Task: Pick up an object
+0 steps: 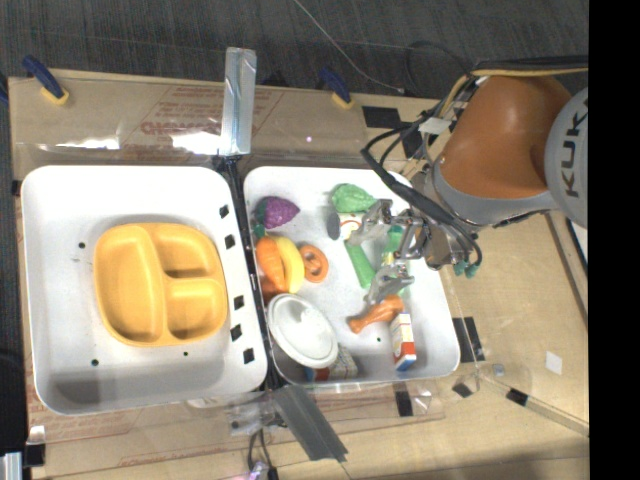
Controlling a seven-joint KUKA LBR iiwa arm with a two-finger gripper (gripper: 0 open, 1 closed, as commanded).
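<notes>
While the arm (500, 148) reaches in from the right, its gripper (385, 253) sits low over the right bin (440, 313), with the fingers spread apart and nothing seen between them. One finger lies near the green leafy toy (350, 198); the other lies just above the orange carrot-like toy (375, 315). A green stick-shaped toy (358, 263) lies between the fingers' span, slightly to the left (contact cannot be told). Other contents of the right bin: purple grapes (277, 211), a yellow and orange fruit cluster (280, 261), a small orange ball (314, 264), a white lidded bowl (300, 331), and a small carton (403, 343). The left bin (60, 368) bears a yellow divided tray (160, 281).
</notes>
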